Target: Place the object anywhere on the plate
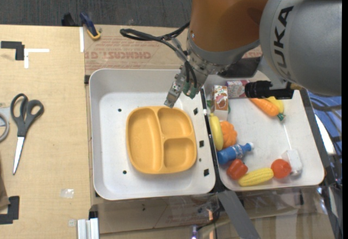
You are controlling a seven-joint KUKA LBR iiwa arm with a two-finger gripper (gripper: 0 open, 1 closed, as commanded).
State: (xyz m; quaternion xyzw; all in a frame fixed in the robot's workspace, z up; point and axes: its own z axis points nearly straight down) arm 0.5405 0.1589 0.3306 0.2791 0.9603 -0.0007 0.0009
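The plate (161, 139) is a yellow-orange tray with rounded corners, split into one long compartment on its left and two smaller ones on its right; it lies flat in the left bin (106, 124), its long axis running near to far and tilted slightly. The gripper (173, 96) hangs over the plate's far edge, slanting down and to the left, and I cannot tell its opening. The right bin (304, 140) holds toy foods: a carrot (265, 106), a corn cob (255, 177), a tomato (280, 168) and a blue bottle (235, 151).

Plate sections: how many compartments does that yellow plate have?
3. The plate in the left bin has one long compartment along its left side, one at upper right and one at lower right. None looks hidden.
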